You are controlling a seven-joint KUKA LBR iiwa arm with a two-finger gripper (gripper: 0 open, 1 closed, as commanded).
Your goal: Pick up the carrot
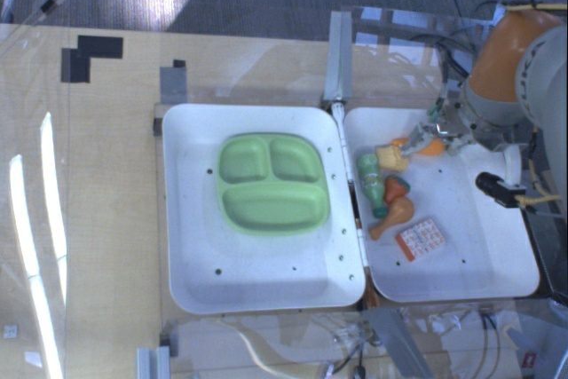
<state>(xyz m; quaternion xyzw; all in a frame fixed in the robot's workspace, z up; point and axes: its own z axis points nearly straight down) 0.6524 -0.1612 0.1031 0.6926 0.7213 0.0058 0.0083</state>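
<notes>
Two white bins sit side by side on the bench. At the middle of the left bin lies a green divided plate. Toys cluster against the left wall of the right bin: a green bottle-shaped toy, a drumstick, a red-and-white packet. The carrot lies near that bin's far edge, long axis roughly across it, just left of the gripper. Whether the gripper is released or clenched, I cannot tell.

You have a green divided plate in the left bin. In the right bin lie a chicken drumstick and a small red-and-white packet.
</notes>
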